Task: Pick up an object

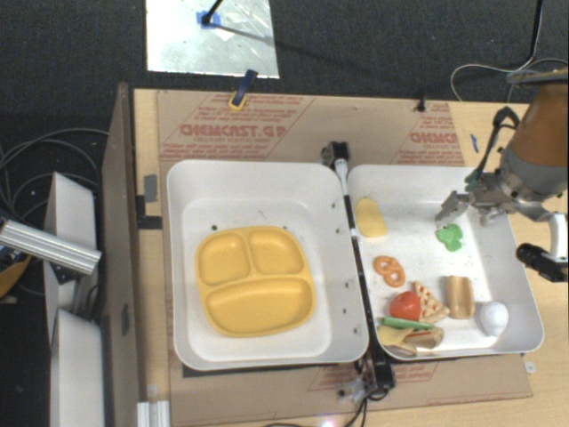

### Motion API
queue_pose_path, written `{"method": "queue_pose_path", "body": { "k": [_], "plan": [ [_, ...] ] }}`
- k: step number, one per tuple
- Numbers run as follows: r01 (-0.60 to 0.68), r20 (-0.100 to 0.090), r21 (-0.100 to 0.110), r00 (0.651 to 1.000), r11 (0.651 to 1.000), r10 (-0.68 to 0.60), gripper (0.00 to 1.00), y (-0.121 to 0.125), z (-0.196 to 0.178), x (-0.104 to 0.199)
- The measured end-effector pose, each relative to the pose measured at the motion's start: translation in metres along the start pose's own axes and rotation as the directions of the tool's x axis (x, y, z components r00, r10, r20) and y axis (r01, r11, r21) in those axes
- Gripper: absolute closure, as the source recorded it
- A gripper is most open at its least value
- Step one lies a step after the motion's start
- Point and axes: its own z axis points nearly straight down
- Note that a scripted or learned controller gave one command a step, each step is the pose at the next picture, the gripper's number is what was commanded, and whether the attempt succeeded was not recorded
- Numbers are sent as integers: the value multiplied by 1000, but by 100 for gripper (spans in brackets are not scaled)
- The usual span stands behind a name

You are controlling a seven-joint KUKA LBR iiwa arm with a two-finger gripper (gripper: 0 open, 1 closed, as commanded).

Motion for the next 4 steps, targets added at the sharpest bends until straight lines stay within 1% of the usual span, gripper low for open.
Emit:
{"method": "queue_pose_path", "body": {
  "k": [1, 2, 3, 4],
  "plan": [
    [4, -2, 1, 1000, 1000, -4, 0, -4, 69, 1],
    [-1, -1, 1, 1000, 1000, 1, 0, -64, 75, -23],
    [2, -2, -2, 1000, 1000, -2, 0, -101, 74, -13],
    [4, -1, -8, 1000, 1000, -4, 100, -98, 63, -13]
  ]
}}
